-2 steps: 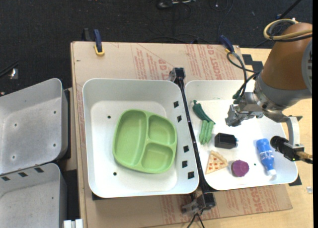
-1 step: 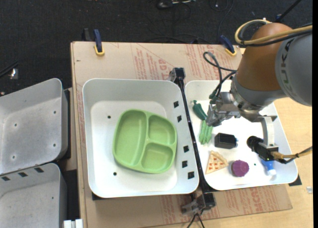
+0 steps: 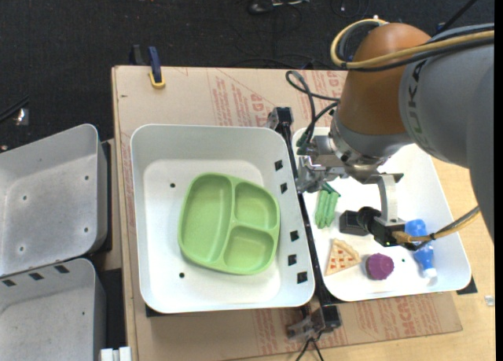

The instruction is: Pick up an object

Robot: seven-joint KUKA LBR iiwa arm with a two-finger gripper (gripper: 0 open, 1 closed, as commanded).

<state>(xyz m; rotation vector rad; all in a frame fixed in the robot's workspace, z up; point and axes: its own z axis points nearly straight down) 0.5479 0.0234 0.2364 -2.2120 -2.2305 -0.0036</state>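
I see the gripper (image 3: 316, 172) hanging at the far end of the green toy (image 3: 326, 207), whose long axis runs near-to-far (gripper opening: can't tell, wrist blocks it).

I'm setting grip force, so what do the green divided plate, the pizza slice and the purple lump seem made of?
The green divided plate looks like moulded plastic: even colour, rounded compartments, soft sheen. The pizza slice is likely a plastic or rubber toy, matte; too small to be sure. The purple lump is matte, possibly rubber or foam.
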